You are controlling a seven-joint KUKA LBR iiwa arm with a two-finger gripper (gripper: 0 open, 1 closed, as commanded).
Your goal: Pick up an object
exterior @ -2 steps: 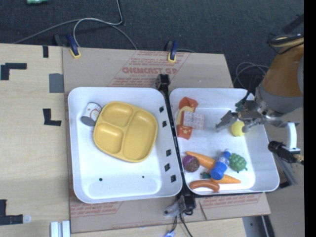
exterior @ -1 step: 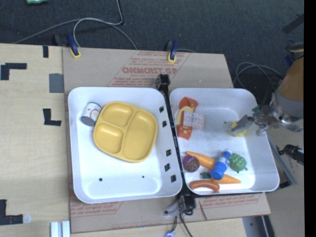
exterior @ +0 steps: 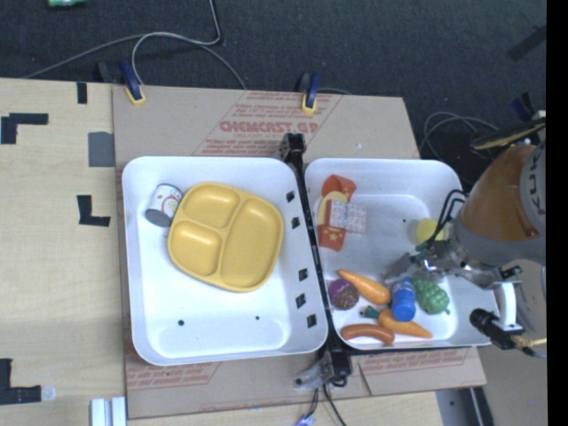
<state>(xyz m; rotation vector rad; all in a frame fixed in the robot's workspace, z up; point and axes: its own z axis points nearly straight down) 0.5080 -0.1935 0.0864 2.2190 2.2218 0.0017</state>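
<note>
Blue toy bottle (exterior: pixel 404 304) beside the green vegetable (exterior: pixel 432 297): your gripper (exterior: pixel 417 266) hovers just above it; whether its jaws are parted, you cannot tell.

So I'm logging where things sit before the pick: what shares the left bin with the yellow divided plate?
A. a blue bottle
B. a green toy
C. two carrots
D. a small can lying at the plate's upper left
D: in the left bin a small can lies against the upper-left edge of the yellow divided plate; the carrots, blue bottle and green toy lie in the right bin.
</note>
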